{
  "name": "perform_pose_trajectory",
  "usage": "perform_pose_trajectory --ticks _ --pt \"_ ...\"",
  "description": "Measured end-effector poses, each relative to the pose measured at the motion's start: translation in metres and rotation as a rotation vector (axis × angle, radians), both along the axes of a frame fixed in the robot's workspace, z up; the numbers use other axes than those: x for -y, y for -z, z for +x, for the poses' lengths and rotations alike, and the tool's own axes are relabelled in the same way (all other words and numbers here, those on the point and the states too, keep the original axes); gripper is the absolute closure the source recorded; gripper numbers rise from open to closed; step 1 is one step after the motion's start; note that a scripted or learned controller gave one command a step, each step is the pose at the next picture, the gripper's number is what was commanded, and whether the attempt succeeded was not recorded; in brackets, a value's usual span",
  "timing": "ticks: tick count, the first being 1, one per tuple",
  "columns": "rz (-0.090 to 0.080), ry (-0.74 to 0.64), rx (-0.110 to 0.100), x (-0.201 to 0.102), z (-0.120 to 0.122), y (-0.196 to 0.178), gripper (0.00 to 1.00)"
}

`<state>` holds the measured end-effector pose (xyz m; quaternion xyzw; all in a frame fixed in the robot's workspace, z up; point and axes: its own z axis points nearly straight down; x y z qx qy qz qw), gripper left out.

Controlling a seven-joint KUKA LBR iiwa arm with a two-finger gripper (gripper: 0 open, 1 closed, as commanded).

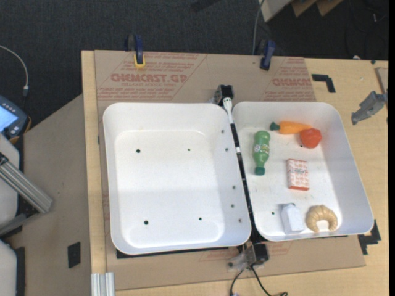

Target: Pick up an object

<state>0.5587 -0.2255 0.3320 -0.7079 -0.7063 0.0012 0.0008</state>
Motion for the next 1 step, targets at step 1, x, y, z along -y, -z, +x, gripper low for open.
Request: perform_pose_trajectory --ticks 1 --pt "-0.003 -0.001 0.01 -0.001 -0.016 -0.0412 0.0"
